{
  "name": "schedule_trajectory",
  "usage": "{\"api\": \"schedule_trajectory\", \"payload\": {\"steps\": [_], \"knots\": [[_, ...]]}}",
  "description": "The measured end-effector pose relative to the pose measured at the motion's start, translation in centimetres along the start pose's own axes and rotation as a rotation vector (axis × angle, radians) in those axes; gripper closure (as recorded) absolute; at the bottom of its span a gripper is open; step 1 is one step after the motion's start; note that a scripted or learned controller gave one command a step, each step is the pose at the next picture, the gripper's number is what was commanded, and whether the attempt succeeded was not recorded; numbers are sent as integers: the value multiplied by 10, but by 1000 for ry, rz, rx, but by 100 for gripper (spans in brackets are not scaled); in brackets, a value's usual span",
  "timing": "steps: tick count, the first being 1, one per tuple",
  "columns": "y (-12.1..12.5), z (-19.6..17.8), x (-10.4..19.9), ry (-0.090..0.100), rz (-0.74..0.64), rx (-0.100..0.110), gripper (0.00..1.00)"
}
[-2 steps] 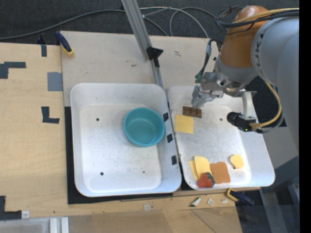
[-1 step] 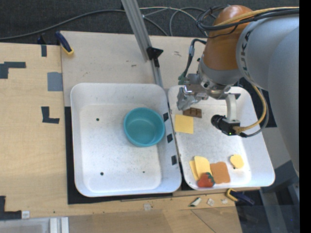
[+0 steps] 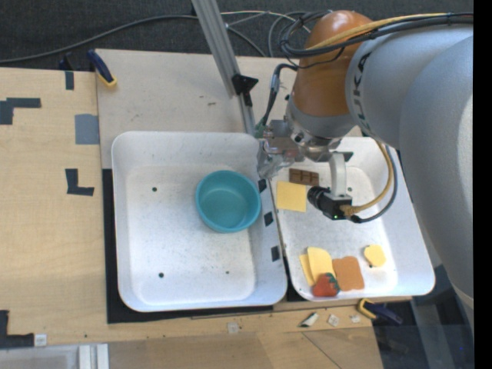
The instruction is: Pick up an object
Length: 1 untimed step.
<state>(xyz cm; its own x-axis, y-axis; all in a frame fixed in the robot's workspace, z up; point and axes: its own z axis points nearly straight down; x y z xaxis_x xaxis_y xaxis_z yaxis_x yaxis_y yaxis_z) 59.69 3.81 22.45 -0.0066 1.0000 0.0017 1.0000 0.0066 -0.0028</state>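
A pale wooden bench with grey tape marks meets dark floor.

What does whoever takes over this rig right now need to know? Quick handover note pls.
Gripper: low at the upper left corner of the right bin, near the divide between bins; no object seen between its fingers.
Left bin: teal bowl, upright, near its right side.
Right bin: brown chocolate-like piece and a yellow square slice just right of the gripper; further toward the front, a yellow piece, an orange-brown slice, a red strawberry-like item and a small yellow piece.
Done: nothing visibly picked.
Left: grasp and lift one object.
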Motion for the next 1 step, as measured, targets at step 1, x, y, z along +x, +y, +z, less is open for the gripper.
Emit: {"api": "schedule_trajectory", "payload": {"steps": [1], "knots": [[-22,2,42,-1,1,1,100]]}}
